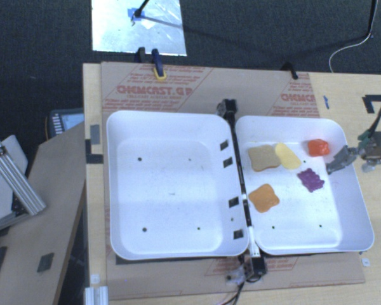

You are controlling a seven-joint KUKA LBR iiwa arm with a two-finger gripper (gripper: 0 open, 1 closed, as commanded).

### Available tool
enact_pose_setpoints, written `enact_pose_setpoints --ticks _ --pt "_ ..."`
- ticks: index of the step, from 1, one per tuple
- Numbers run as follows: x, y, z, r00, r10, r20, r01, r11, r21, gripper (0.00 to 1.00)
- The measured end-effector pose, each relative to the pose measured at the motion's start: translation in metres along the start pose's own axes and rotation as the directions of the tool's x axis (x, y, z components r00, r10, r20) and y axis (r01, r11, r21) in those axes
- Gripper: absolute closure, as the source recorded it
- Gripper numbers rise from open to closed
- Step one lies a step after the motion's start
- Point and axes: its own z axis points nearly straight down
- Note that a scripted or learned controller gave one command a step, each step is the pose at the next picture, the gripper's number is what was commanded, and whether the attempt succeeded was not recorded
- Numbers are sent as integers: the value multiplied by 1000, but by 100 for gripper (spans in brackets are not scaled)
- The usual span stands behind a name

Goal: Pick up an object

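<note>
The end effector (340,160), grip state unclear, sits beside the purple piece (312,180): probably light, soft; pinch its edges.

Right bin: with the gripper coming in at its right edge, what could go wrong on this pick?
1. The tan piece and yellow piece touch, so a grasp there may catch both or push one aside.
2. The gripper sits close to the right bin's rim; a low approach might clip it.
3. The purple piece looks flat and may slip out.
</note>
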Motion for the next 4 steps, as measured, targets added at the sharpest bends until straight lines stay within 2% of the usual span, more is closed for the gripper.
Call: enact_pose_setpoints --ticks 1,2,3,4 --pt "-6 98 -160 1000 -6 8 6 1000 -23 0" --pt "90 102 -255 1000 -12 -1 12 1000 -14 0" --pt "83 102 -260 1000 -5 1 5 1000 -6 100" --pt "183 87 -255 1000 -12 -3 12 1000 0 100"
